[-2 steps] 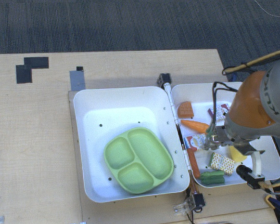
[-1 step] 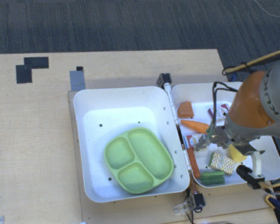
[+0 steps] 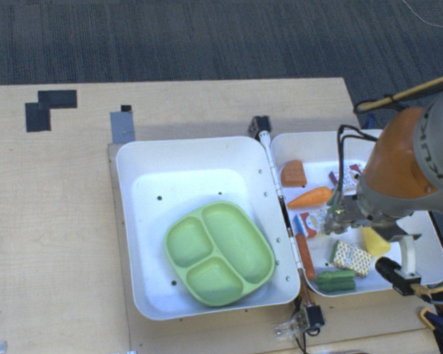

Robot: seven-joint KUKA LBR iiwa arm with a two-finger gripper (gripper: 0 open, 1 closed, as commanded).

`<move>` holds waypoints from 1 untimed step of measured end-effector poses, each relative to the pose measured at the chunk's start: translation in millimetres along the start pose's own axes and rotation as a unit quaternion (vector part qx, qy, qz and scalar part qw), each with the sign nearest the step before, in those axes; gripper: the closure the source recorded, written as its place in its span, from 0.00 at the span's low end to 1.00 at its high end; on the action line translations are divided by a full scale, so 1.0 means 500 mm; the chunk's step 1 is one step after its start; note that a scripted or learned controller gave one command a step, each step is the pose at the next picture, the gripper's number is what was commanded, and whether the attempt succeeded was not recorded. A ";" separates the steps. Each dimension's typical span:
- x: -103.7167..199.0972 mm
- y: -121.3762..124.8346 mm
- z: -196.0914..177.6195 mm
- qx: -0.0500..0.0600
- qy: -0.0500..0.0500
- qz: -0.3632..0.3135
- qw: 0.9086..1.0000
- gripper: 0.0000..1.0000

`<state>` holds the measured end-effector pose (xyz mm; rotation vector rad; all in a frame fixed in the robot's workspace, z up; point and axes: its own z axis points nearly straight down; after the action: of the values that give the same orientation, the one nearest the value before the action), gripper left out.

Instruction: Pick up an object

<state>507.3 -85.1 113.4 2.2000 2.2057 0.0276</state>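
The right bin (image 3: pixel 311 146) holds several small objects: a brown block (image 3: pixel 293 174) at the back, an orange carrot (image 3: pixel 309 198), a patterned cream block (image 3: pixel 352 257), a green vegetable piece (image 3: pixel 336 280), a yellow piece (image 3: pixel 376 240) and a red-and-blue packet (image 3: pixel 308 224). The arm's orange wrist (image 3: pixel 400 162) hangs over the bin's right half. My gripper (image 3: pixel 336 218) reaches down at the bin's middle, just below the carrot and above the patterned block. Nothing shows between its fingers.
The left bin (image 3: pixel 144 209) bears a green three-compartment plate (image 3: pixel 218 253) toward its front. A thin red stick (image 3: pixel 305 257) lies along the right bin's left wall. Cables (image 3: pixel 398 96) run past the bench's right side.
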 end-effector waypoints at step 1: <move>0.000 0.000 0.000 0.000 0.000 0.000 1.000 0.00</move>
<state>507.2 -85.1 113.4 2.2004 2.2056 0.0273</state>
